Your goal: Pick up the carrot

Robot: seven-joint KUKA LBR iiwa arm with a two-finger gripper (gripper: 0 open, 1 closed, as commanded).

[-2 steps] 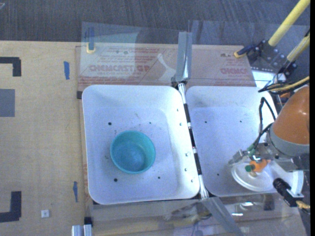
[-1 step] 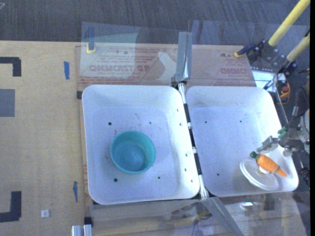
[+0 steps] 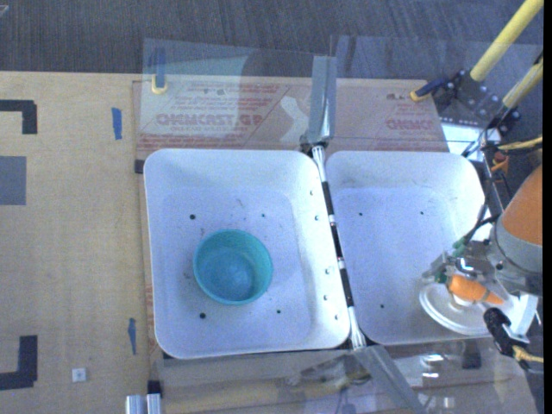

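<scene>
The carrot point(image 3: 471, 290) is a small orange piece with a bit of green at its left end. It lies at the lower right of the right bin point(image 3: 388, 231), over a white plate point(image 3: 440, 307). My gripper point(image 3: 467, 276) hangs right above the carrot, reaching in from the right edge, and its body hides part of the carrot. Whether the carrot is gripped or just lying under the gripper is unclear from this angle.
A teal bowl point(image 3: 232, 266) stands in the left bin point(image 3: 233, 179). The arm's grey wrist with the orange band point(image 3: 526, 218) overhangs the right bin's right wall. Yellow-handled tools point(image 3: 504, 37) lie beyond the bins at the top right.
</scene>
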